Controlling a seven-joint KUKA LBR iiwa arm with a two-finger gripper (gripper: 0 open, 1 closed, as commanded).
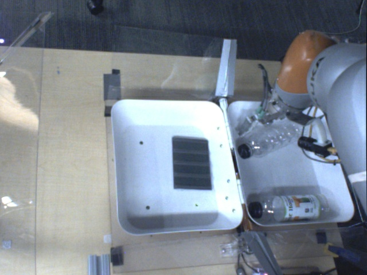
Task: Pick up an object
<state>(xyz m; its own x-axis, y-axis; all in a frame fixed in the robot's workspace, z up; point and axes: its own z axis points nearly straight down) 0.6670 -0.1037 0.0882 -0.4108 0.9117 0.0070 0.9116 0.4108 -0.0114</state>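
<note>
**Arm reaching over the clear bottle in the right bin**

The arm (338,79) is leaning in from the right, with its tool (265,114) sitting at the far end of the right bin (298,182), just above a clear plastic bottle (268,137) lying on its side with its dark cap pointing toward the left bin (137,171). Whether the tool is touching the bottle, or is released or clenched, I cannot tell; the wrist is covering it. A second bottle (287,207), labelled and dark-capped, is lying along the near wall of the same bin. Both are looking light, smooth and likely slippery, and thin walls may be buckling under a squeeze, so gripping across the mid-body seems safest. The left bin is carrying a dark ribbed pad (191,162).
</note>
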